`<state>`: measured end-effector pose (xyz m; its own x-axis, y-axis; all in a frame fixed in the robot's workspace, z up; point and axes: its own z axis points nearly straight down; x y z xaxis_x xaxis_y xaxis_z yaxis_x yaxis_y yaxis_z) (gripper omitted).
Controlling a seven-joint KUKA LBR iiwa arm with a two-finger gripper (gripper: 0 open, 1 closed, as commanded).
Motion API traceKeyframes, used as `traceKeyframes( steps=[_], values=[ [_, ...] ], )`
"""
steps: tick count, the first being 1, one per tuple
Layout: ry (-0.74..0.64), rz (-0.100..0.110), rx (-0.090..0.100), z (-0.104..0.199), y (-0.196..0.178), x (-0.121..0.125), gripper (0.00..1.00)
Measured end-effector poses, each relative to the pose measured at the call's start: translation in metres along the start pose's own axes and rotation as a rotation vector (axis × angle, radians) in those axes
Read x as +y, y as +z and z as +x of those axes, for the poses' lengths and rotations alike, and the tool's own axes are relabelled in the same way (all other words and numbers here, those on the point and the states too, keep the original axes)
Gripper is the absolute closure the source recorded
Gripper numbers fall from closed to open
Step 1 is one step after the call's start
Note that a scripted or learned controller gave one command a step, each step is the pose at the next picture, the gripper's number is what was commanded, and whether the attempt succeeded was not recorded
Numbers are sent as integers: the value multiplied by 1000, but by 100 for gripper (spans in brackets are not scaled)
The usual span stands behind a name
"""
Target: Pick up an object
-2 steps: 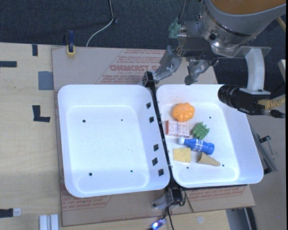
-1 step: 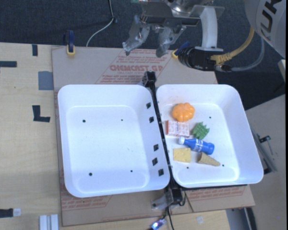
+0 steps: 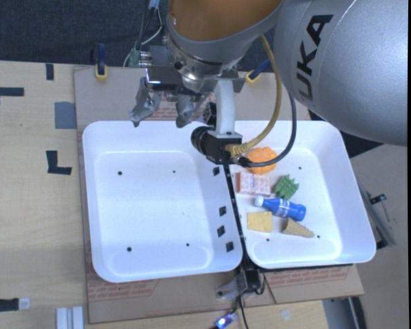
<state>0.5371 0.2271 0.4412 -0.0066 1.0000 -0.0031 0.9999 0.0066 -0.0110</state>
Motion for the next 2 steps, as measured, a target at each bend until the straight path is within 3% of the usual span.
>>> traceKeyframes(
  steps=[1, 2],
  values=[
    [3, -19, 7, -25, -99, -45, 100],
    [2, -10, 3, 8, -92, -50, 100]
  ],
)
